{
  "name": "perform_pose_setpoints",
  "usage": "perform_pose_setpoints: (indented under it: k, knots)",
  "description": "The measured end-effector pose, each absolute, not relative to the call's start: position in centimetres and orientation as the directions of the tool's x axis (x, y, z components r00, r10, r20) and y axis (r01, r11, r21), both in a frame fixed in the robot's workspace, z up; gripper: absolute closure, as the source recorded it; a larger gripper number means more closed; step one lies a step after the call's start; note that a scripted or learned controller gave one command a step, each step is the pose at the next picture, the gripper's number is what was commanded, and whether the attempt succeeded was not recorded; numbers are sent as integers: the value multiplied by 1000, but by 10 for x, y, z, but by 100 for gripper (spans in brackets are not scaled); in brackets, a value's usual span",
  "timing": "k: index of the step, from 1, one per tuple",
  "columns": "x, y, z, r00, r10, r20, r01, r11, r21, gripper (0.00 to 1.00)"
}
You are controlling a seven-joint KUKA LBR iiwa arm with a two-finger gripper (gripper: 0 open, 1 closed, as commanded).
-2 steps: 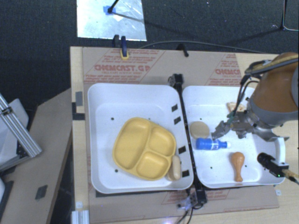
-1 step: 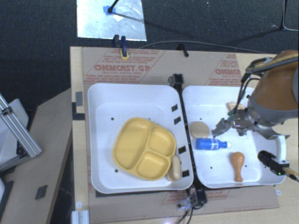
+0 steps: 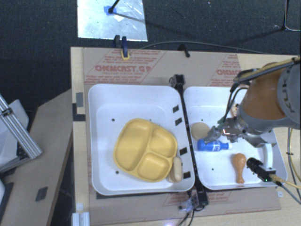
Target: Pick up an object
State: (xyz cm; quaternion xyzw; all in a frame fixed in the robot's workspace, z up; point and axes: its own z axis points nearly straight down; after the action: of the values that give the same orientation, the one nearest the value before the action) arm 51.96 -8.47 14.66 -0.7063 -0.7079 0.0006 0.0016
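In the right bin (image 3: 207,105) lie a blue bottle (image 3: 211,146) on its side, a tan rounded piece (image 3: 199,129) just above it, and a brown drumstick (image 3: 239,165) toward the front right. My gripper (image 3: 218,133) hangs low over the right bin's middle, right above the bottle's capped end and beside the tan piece. The arm's grey body with its orange band (image 3: 263,98) covers the bin's right part.
The left bin (image 3: 136,98) holds a yellow divided plate (image 3: 145,149) with a beige roll-shaped piece (image 3: 176,168) at its front right corner. A black divider (image 3: 186,131) runs between the bins. Cables cross the bench's back edge.
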Motion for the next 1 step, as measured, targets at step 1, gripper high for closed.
perform_pose_setpoints:
  k: [1]
  knots:
    - [521,-84,110,-4,1000,-2,1000,4,23,0]
